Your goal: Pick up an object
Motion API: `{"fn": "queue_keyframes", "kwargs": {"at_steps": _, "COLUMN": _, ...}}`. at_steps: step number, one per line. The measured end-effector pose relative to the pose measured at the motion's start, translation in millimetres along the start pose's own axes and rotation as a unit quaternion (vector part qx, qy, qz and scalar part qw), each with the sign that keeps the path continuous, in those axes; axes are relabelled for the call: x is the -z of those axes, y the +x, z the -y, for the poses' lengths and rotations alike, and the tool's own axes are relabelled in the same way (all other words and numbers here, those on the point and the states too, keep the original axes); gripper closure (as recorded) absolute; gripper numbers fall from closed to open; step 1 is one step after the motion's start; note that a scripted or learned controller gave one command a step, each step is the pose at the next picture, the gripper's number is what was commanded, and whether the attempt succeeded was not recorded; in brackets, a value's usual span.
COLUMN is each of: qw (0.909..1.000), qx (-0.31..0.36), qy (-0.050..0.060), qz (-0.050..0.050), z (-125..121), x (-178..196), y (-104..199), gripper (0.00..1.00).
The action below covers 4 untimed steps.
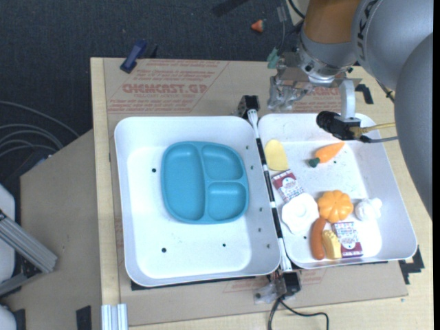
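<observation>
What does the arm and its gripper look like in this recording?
The arm has smooth, rounded grey housings and an orange band above the wrist, with a pale metal collar below it. Dark cables loop around the top of that section. The gripper is a small assembly of bare metal parts, with a greenish piece on its left side.

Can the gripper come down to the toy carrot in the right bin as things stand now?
Probably yes. The carrot lies apart from the other toys in the right bin, nothing covers it, and the gripper is just beyond the bin's far rim.
</observation>
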<state>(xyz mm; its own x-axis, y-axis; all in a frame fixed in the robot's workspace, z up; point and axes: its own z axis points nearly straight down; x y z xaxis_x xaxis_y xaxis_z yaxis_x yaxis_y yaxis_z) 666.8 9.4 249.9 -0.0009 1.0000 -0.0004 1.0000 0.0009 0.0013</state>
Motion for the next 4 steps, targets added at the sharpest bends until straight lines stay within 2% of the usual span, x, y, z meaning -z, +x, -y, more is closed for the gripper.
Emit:
{"fn": "queue_keyframes", "kwargs": {"at_steps": 1, "qw": 1.0, "qx": 0.0, "qy": 0.0, "qz": 0.0, "z": 0.2, "x": -0.3, "y": -0.2, "gripper": 0.0}}
{"fn": "queue_keyframes", "kwargs": {"at_steps": 2, "qw": 1.0, "qx": -0.001, "qy": 0.002, "qz": 0.0, "z": 0.9, "x": -65.5, "y": -53.2, "gripper": 0.0}}
{"fn": "queue_keyframes", "kwargs": {"at_steps": 3, "qw": 1.0, "qx": -0.001, "qy": 0.003, "qz": 0.0, "z": 1.6, "x": -154.5, "y": -104.0, "gripper": 0.0}}
{"fn": "queue_keyframes", "kwargs": {"at_steps": 4, "qw": 1.0, "qx": -0.001, "qy": 0.001, "qz": 0.0, "z": 34.2, "x": -164.6, "y": -102.5, "gripper": 0.0}}
